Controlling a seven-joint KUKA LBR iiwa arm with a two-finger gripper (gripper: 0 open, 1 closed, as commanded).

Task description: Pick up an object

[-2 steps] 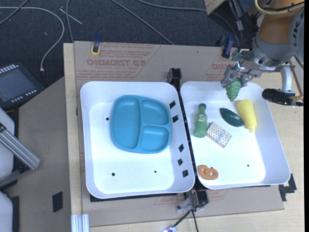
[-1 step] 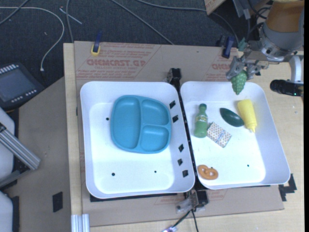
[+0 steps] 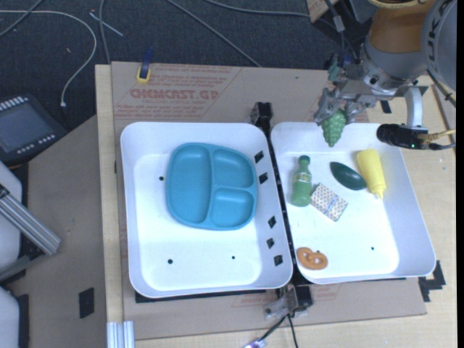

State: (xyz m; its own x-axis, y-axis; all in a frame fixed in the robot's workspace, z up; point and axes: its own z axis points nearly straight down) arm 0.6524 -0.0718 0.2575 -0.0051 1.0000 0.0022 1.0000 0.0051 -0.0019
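Observation:
My gripper (image 3: 335, 119) hangs over the back edge of the right bin (image 3: 406, 259), shut on a small light-green bumpy object (image 3: 334, 127) that dangles between its fingers, clear of the bin floor. Below it in the right bin lie a green bottle (image 3: 301, 181), a dark green oval piece (image 3: 348, 175), a yellow mustard bottle (image 3: 372, 170), a checkered packet (image 3: 329, 201) and a pretzel (image 3: 312, 258).
The left bin (image 3: 145, 259) holds a blue divided plate (image 3: 212, 185). A black clip row (image 3: 270, 194) runs along the wall between the two bins. A black fixture (image 3: 400, 134) sticks out at the right bin's back right. Cables lie on the dark floor behind the bench.

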